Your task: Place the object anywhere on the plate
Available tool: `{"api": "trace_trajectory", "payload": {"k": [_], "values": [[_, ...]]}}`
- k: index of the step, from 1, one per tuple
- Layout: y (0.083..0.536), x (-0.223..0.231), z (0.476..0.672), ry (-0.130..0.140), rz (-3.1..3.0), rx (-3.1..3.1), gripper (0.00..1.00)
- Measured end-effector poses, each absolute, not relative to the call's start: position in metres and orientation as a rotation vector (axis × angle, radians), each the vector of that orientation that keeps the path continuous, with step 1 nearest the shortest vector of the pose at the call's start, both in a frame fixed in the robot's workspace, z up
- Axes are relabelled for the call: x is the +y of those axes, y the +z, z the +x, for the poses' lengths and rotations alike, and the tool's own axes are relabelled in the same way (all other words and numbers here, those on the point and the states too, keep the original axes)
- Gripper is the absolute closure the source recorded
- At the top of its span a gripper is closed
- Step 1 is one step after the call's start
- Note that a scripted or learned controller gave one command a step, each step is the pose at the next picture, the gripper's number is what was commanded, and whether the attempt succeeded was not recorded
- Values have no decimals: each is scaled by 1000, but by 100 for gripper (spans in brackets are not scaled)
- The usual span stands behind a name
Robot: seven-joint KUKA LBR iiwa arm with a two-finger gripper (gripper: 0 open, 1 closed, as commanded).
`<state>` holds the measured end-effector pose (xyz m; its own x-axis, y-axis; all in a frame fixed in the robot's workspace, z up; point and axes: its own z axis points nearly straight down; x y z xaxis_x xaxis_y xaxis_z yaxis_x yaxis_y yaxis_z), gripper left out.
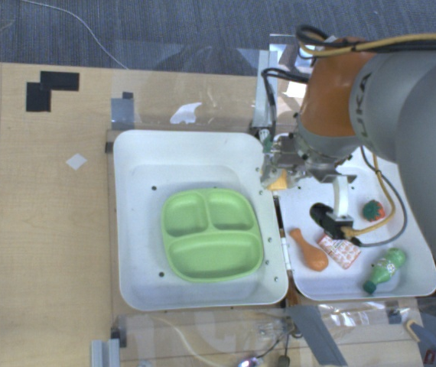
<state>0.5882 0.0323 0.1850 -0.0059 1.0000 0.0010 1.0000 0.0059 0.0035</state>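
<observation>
- Over in the left bin [134,205], the green plate [212,235] lies flat, all three compartments bare
- Now the gripper [278,167], hanging right over the wall between the two bins; its own bulk hides the tip, so I can't tell how far open it is
- A small yellow piece [279,182] peeks out just beneath it, mostly hidden, and whether it's gripped I can't say
- In the right bin [417,281]: an orange drumstick-shaped toy [310,251], a red-and-white packet [338,251] touching it, and a green bottle [384,270]
- The arm [401,105] covers that bin's far corner
</observation>
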Motion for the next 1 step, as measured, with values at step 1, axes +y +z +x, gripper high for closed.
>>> {"api": "trace_trajectory", "payload": {"k": [1], "values": [[184, 99, 540, 2, 2217, 2226, 100]]}}
